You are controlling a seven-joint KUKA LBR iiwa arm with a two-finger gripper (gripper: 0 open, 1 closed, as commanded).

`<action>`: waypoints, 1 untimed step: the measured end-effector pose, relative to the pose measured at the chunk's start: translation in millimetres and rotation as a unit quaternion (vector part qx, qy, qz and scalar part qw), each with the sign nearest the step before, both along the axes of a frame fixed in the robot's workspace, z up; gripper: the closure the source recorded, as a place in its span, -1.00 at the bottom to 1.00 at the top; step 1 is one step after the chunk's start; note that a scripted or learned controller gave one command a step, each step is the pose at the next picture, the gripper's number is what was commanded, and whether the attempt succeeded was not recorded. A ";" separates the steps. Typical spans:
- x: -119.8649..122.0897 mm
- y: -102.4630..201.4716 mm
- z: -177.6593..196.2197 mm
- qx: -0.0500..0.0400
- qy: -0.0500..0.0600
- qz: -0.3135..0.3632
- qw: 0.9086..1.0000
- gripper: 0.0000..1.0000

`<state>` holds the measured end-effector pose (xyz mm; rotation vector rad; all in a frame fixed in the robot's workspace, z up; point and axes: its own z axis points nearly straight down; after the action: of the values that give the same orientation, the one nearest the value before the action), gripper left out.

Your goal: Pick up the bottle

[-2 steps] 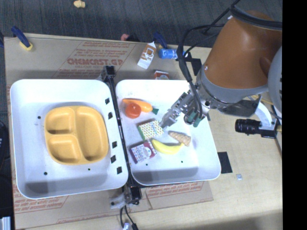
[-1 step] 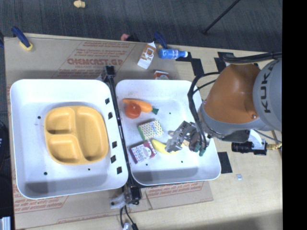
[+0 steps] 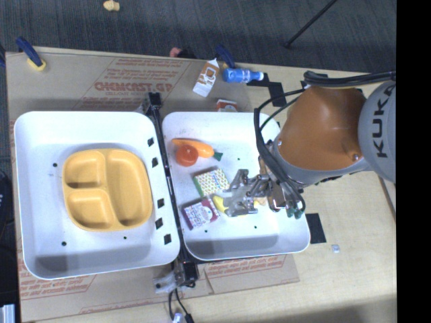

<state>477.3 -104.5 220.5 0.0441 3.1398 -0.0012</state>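
Over on the left, the left bin (image 3: 27, 180) is taken up by a yellow divided plate (image 3: 106, 187), parked roughly in the middle, so it looks like a drop-off spot rather than anything being worked on right now. Nothing else can be made out in there.

Moving right, the right bin (image 3: 202, 244) is where the clutter is kept: an orange carrot-like toy (image 3: 192, 150) near the far side, a small green patterned packet (image 3: 211, 180) below it, a pink and white packet (image 3: 199, 214) nearer the front, and a bit of yellow (image 3: 219, 202) tucked between them. All of it is bunched toward the bin's left half.

Just right of that pile, the end effector (image 3: 241, 195) is lowered into the right bin, close beside the packets. Whether it's wide, narrow, or gripping anything can't be told; the metal parts blur together.

The bottle (image 3: 237, 76), a small blue one lying on its side, isn't in either bin. It's been left out on the table beyond the far edge of the right bin, beside a small carton (image 3: 207, 77). So the arm (image 3: 320, 136) is judged to be well off target, and a reach out past the bin's far wall would be needed, with a sideways-lying bottle likely to roll when pinched.
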 end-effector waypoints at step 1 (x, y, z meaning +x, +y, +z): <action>-0.1 -13.4 68.9 -0.001 0.000 0.179 0.984 1.00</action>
<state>477.1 -118.0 289.4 -0.5171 3.0967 -0.0025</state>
